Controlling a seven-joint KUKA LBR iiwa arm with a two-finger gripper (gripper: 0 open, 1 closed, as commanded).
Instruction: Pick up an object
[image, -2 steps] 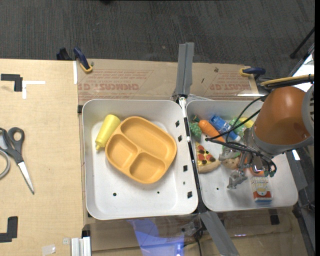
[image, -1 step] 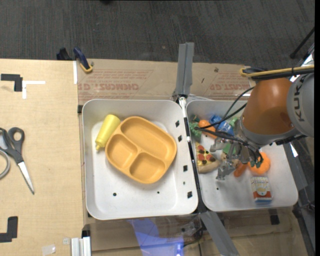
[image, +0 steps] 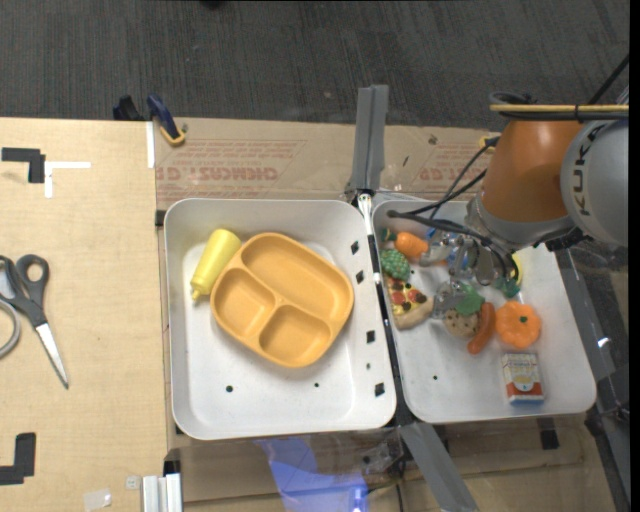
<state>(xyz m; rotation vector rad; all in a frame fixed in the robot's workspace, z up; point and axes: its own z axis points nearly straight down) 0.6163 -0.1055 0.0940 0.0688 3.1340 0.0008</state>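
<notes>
Pincer (image: 466, 285) low among glossy plastic toy food in right bin (image: 560, 395); grip state unclear. Round orange pumpkin (image: 518, 325) beside.

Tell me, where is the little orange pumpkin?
The pumpkin sits in the right bin, near its right side, just above the small carton and beside the sausage.

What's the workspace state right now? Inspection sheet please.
Surface: two white bins side by side, left bin, right bin.
Job's things: right bin holds pizza slice toy, pumpkin, small carton, green toy.
Clutter: left bin holds orange divided tray with yellow bottle beside it.
Grippers: tool low over the right bin's toy pile; finger state unclear.
Cables: black cables run to the wrist.
Surroundings: scissors on the bench at left.
</notes>
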